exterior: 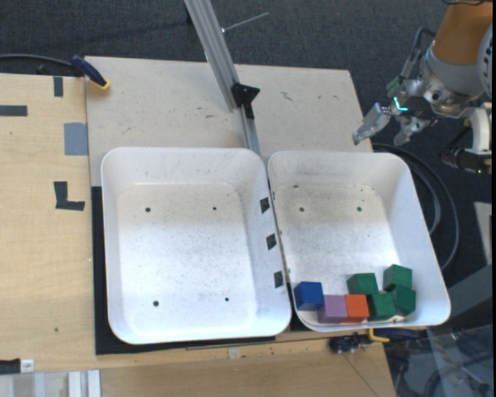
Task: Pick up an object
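Blocks sit crammed in the near corner of the right bin (413, 213): one blue block (309, 294), one purple block (336, 307), one orange block (357, 306), roughly four green blocks (388, 292). Gripper (390, 128) hangs beyond the bin's far rim, fingers spread, holding nothing. They look light, stiff, maybe foam; I'd pinch the blue one's flat sides since it's most exposed. Left bin (124, 246) makes two.

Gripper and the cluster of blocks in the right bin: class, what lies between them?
In the camera view, only bare speckled floor of the right bin separates the gripper from the blocks.
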Tool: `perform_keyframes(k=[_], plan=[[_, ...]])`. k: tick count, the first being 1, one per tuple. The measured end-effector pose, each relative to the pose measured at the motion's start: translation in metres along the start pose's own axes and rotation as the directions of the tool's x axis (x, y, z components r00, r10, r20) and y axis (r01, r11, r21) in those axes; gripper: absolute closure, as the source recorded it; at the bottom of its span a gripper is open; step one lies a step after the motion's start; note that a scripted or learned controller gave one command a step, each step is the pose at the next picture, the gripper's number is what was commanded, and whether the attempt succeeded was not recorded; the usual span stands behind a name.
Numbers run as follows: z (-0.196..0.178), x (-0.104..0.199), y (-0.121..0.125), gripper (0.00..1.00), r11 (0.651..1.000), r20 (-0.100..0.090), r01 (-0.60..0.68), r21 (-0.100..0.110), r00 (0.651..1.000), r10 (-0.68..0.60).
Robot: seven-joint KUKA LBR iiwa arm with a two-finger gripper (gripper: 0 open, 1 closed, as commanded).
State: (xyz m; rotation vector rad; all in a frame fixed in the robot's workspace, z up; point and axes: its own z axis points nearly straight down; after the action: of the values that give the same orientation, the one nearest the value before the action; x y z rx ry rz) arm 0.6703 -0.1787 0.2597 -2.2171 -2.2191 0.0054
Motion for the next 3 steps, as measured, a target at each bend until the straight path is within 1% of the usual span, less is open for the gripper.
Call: perform_keyframes(k=[1, 2, 3], plan=[[-0.003, 0.0, 0.001, 0.0, 1.0, 0.003, 0.001, -0.004, 1.0, -0.001], [0.041, -0.002, -0.003, 0.0, 1.0, 0.002, 0.0, 0.0, 1.0, 0.0], [0.086, 0.003, -0.007, 0.0, 1.0, 0.002, 0.001, 0.0, 1.0, -0.001]])
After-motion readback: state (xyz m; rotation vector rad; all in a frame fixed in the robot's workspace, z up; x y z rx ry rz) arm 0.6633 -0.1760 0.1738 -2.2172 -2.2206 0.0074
